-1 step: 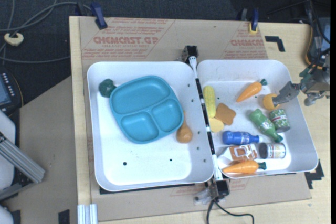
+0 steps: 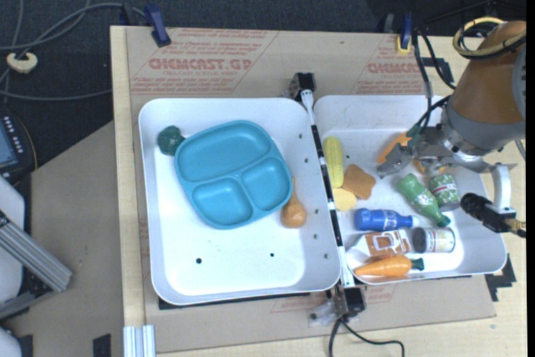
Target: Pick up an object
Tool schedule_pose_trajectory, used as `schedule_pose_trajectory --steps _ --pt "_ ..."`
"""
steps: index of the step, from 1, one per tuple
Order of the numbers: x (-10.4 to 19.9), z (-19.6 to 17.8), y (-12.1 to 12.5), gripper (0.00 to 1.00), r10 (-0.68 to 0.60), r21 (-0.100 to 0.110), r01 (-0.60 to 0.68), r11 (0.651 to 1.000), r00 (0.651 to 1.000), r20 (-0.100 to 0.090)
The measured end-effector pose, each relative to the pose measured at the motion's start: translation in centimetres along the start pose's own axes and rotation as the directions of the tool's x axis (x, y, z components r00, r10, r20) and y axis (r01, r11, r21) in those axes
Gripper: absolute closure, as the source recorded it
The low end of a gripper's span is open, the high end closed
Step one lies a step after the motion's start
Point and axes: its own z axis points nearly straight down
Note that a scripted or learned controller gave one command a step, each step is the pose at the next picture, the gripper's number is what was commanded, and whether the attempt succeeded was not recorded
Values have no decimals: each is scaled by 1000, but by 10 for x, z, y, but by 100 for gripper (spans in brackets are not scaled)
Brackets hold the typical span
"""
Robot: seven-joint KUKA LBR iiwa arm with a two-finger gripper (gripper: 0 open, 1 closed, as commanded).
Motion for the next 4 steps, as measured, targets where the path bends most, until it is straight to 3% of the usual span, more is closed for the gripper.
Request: schedule_pose_trajectory --steps 1,2,3,4 --pt "6 56 -10 0 5 -6 -5 1000 1000 3" --pt "-21 51 64 0 -3 -16 2 1000 1000 -7" --pt "-53 52 -25 0 9 -4 -9 1000 1000 3" --pt "-51 42 -20 100 5 -13 -5 1000 1000 5"
